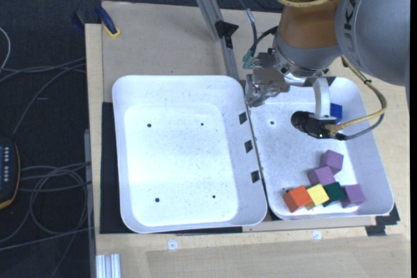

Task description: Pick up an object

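We see the bench [163, 29] first, a tan board carrying two shallow white bins side by side; the left bin [130, 159] spreads wide beside the right bin [374, 172], their long edges touching down the middle. The arm [326, 3], grey with a broad orange section, reaches in from the right and hangs over the far part of the right bin; a slanted metal pole [205, 0] crosses the bench just left of it. The gripper [260, 93] sits low at the far left corner of the right bin, close to the shared wall; we cannot tell whether its fingers are apart or together, and we see nothing between them. The blocks lie well apart from it; a cluster rests in the near right corner of the right bin, with purple blocks [329, 166], an orange block [299, 197], a yellow block [318, 194] and a green block [335, 192] touching or just beside one another; a blue block [335, 111] lies alone farther back near the right wall.
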`<control>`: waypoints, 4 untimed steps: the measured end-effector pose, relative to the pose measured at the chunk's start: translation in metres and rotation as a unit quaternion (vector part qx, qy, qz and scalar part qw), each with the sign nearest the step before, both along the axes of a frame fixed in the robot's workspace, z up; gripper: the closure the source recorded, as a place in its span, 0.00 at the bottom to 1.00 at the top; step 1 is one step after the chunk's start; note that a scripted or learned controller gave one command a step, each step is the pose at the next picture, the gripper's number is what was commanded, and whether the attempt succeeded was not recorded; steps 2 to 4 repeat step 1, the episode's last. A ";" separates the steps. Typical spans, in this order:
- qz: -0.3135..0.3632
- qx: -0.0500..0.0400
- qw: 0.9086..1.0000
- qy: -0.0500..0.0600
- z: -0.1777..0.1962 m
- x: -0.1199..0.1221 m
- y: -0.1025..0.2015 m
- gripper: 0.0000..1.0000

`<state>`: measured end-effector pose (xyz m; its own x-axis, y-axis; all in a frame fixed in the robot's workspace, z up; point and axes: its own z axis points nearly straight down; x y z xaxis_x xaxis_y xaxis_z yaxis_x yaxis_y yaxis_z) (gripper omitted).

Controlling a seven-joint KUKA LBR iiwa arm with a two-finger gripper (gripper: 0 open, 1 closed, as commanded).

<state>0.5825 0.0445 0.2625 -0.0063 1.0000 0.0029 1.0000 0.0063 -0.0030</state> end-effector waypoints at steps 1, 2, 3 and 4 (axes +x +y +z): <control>0.000 0.000 1.000 0.001 -0.016 -0.033 0.044 1.00; 0.000 0.000 1.000 0.001 -0.016 -0.033 0.044 1.00; 0.000 0.000 1.000 0.001 -0.016 -0.033 0.044 1.00; 0.000 0.000 1.000 0.001 -0.016 -0.033 0.044 1.00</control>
